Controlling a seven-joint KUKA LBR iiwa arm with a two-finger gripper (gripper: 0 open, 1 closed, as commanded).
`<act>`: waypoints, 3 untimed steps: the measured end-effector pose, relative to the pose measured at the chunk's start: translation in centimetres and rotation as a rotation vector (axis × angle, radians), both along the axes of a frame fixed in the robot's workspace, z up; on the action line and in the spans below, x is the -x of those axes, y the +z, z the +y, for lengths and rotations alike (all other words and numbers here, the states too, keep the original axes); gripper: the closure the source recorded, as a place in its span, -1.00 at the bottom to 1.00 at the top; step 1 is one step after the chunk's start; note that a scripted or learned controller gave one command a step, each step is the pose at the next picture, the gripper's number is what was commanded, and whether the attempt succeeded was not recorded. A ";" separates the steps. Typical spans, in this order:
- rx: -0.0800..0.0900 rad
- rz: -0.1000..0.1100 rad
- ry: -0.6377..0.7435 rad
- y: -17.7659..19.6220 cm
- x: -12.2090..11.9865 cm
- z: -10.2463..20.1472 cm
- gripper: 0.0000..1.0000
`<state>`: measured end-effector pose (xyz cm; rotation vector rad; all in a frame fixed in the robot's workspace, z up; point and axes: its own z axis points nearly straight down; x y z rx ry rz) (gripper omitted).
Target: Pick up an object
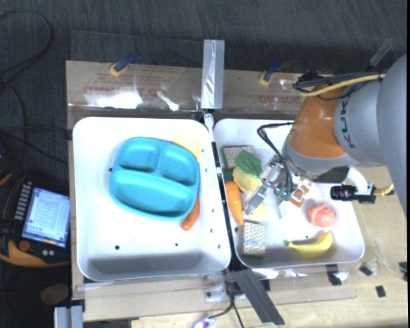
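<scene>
In the right bin [355, 248], my gripper [266, 201] hangs low over the middle of the toys, with the orange-banded wrist [314, 132] above it. It stands open, and I see nothing held between the fingers. Just left of it lie a yellow toy [246, 179], a green leafy toy [248, 161] and an orange carrot [234, 202]. To its right sits a pink-red fruit [322, 214], and a banana [310, 244] lies near the front wall. A speckled sponge-like block [254, 238] lies front left.
The left bin [96, 244] holds a blue divided plate [154, 176], with a yellow piece [189, 145] behind it and an orange piece [190, 217] at its front right. A wall [219, 203] divides the bins. Cables and a handset [41, 217] lie off the bench to the left.
</scene>
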<state>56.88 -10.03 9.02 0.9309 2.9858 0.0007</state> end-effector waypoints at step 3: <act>-0.001 0.013 -0.165 9.3 -2.1 6.2 1.00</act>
